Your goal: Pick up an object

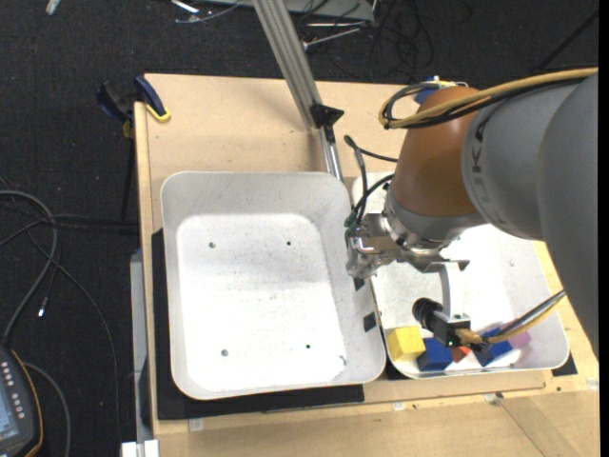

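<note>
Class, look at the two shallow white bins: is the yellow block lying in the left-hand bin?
No. The yellow block lies in the right-hand white bin, next to blue pieces, while the left-hand white bin holds no block.

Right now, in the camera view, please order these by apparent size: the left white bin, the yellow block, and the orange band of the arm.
1. Left white bin
2. Orange band, though it is nearer the camera
3. Yellow block

The grey arm (495, 160) hangs over the right bin (542, 355), above a yellow block (404, 342) and perhaps blue pieces (438, 354).
</note>
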Controlling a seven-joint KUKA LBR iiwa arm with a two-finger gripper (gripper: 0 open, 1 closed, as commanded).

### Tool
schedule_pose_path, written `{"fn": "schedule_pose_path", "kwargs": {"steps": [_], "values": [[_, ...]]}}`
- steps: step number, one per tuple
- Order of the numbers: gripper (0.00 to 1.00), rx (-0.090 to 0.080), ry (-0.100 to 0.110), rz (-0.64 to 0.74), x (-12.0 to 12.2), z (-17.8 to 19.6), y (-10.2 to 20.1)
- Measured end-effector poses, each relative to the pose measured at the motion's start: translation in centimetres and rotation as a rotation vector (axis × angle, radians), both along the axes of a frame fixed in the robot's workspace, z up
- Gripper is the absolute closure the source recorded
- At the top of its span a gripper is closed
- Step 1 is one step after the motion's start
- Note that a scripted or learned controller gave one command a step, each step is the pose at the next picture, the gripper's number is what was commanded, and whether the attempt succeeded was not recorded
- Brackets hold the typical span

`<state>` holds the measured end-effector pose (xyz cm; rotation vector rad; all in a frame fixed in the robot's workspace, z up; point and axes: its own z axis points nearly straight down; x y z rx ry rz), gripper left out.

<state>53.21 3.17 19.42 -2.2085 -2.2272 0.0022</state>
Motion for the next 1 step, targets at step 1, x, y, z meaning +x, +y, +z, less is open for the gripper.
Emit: {"fn": "schedule_pose_path", "kwargs": {"steps": [1], "values": [[1.00,-0.001,-0.004,-0.001,0.09,0.06,3.76]]}}
